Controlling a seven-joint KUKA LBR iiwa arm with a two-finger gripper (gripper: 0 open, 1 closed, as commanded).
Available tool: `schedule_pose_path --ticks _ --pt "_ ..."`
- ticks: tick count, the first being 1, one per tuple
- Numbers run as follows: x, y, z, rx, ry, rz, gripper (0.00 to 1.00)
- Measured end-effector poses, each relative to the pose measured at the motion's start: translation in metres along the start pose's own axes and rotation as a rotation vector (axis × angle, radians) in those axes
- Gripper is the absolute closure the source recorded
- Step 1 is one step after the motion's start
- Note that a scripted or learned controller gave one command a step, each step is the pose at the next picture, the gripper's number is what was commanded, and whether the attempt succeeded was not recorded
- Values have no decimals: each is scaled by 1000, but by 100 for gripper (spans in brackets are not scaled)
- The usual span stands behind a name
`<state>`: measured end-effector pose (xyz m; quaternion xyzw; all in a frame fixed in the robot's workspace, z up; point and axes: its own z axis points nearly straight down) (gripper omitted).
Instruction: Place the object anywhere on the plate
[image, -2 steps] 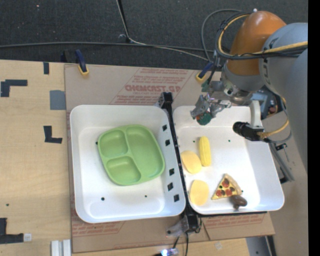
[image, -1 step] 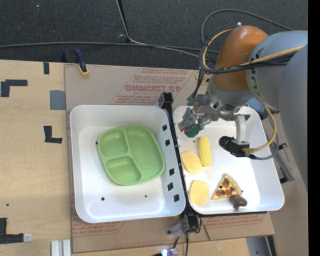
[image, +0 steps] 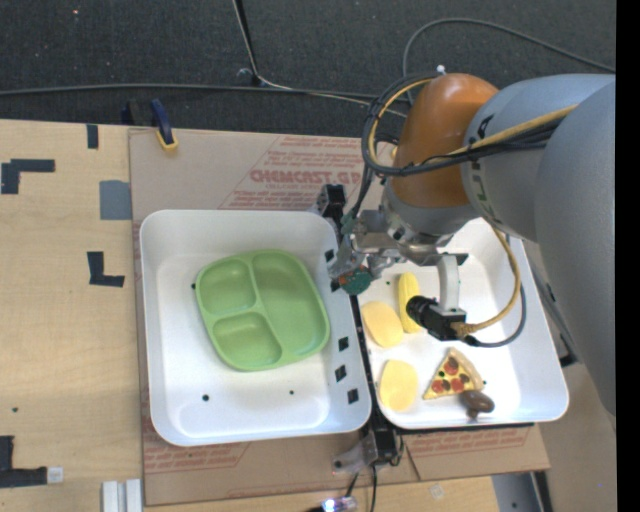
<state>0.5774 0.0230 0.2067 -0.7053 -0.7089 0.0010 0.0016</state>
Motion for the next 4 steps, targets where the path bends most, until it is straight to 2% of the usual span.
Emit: schedule_pose_path --ticks 1,2,3,4 --pt "44 -33 3 1 0 0 100" --pt "79 -68 -24 0 0 0 100" --pt "95 -73 -12 0 -2 3 100" --pt "94 -73 -12 -1 -2 4 0"
